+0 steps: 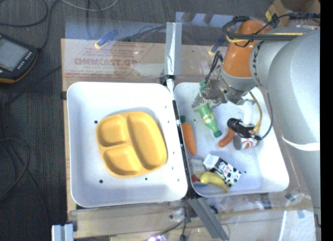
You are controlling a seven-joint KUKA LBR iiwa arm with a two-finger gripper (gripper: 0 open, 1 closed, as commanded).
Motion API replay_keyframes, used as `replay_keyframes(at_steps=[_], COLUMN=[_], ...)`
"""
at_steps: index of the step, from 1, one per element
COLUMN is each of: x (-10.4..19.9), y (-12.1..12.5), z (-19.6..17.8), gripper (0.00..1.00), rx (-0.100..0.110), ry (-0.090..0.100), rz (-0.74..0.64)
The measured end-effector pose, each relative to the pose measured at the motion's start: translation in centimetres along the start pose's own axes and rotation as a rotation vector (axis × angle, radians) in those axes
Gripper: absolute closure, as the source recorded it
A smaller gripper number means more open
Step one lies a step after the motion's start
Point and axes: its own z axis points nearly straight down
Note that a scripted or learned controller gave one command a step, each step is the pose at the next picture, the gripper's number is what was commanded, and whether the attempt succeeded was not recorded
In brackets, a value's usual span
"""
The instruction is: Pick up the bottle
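bench: right bin [270, 177] cluttered | end effector [204, 99] over green bottle [209, 119], finger state unclear | floor: dark carpet [31, 182]

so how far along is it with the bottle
Done: the arm has reached into the right bin, and its tool sits right at the top end of the green bottle. In hand: the grasp itself; whether the bottle is actually gripped can't be made out. Left: the lift, since the bottle lies on the bin floor beside the carrot.
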Motion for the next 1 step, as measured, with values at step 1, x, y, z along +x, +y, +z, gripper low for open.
replay_keyframes(at_steps=[1], x=[1.87], y=[1.58], z=[-14.01], gripper=[1.0], rx=[0.015], ry=[-0.003], rz=[0.055])
